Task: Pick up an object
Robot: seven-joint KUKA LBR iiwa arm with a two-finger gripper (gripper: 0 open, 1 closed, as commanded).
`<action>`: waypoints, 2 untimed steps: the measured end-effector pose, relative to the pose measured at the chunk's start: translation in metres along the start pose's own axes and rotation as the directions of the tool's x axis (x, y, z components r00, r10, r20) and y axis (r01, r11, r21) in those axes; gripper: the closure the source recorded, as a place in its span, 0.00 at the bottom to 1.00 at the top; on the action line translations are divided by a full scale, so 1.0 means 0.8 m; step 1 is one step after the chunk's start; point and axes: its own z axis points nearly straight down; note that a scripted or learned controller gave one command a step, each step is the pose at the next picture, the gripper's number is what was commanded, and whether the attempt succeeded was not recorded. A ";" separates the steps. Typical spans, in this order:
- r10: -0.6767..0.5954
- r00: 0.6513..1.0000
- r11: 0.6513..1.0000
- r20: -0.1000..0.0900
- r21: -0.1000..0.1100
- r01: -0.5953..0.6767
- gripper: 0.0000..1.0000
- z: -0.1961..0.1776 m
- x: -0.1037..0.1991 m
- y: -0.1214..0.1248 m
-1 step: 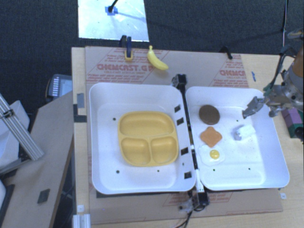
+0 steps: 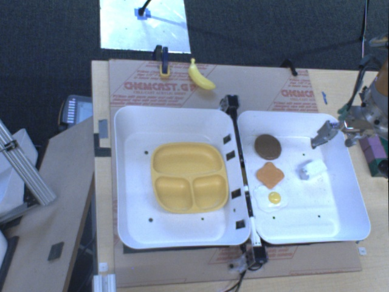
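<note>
End effector [image 2: 336,132] at right edge of frame, over right bin [image 2: 340,224] upper right corner; fingers spread, holding nothing, touching nothing.

brown disc [image 2: 267,146] flat in right bin [image 2: 346,224].

bench top: brown board [image 2: 255,84] with red CHEMCAST print, under both bins
clamp: yellow/dark clamp [image 2: 164,62] at the board's far edge, just left of the banana
shiny panel: reflective square sheet [image 2: 144,17] on the dark floor behind the bench, small blue marker on it
grey device: keypad-like unit [image 2: 74,109] left of the bench
aluminium rail: extrusion [image 2: 21,163] lying diagonally at far left
</note>
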 end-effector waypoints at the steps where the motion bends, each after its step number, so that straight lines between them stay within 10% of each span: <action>1: 0.002 1.000 1.000 -0.001 0.004 -0.002 0.00 0.076 -0.002 0.007; 2: 0.002 1.000 1.000 -0.001 0.004 -0.002 0.00 0.145 -0.013 0.003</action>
